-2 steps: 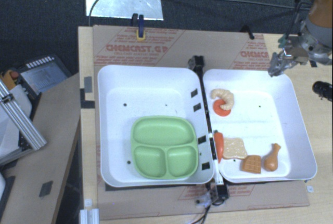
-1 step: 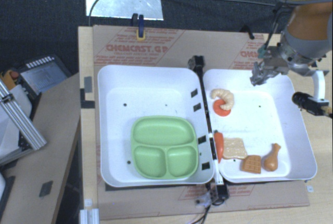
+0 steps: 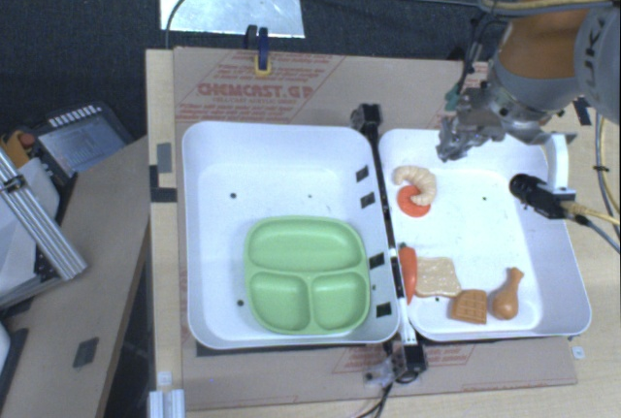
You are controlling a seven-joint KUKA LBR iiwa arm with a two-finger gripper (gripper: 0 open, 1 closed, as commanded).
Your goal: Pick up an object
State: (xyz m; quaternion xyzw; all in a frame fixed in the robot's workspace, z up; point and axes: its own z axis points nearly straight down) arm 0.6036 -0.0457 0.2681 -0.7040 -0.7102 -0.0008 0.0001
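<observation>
Croissant in right bin, hand just above-right

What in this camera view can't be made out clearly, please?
- End effector, over the right bin's far edge: too small and dark to read its opening.
- Red item by the bins' divider: partly hidden by the toast slice.
- Arm's upper links: cut off by the frame's right edge.

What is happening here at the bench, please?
A robot arm reaches in from the right, its gripper over the far edge of the right bin. That bin has toy food: a croissant, a red slice, toast, a waffle and a drumstick. Nothing is picked yet. The left bin has a green divided plate.
</observation>
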